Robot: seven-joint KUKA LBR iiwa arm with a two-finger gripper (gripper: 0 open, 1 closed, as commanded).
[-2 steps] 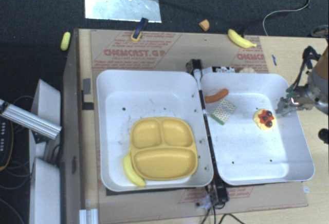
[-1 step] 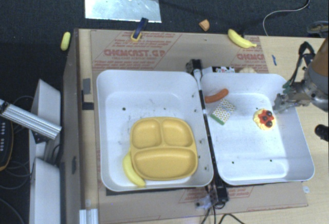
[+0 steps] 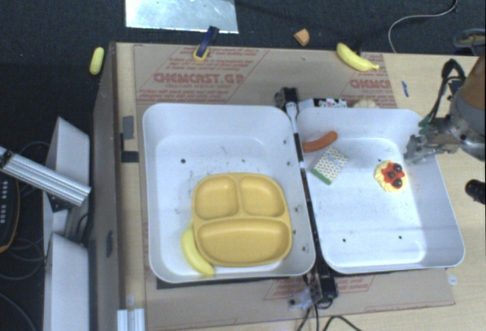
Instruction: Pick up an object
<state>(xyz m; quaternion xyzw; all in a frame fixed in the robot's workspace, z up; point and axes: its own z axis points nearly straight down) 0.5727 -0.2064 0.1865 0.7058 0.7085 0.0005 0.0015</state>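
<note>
Nearest the camera, the left bin (image 3: 163,170) holds a yellow divided plate (image 3: 241,218) with a banana (image 3: 194,253) against its edge, likely stray clutter. Farther right, the right bin (image 3: 433,246) offers a sausage (image 3: 320,141), a patterned packet (image 3: 330,166) and a small fruit-topped pastry (image 3: 390,176). The gripper (image 3: 422,147) hangs over that bin's right rim just beside the pastry, holding nothing, its spread impossible to tell.

One fixed camera looks down at a slant from above on both white bins (image 3: 228,121).

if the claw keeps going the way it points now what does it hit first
The claw points left and down over the right bin's right rim. Going straight on, it would probably first meet the small yellow toy with red and dark spots, though depth is unclear from above.
</note>
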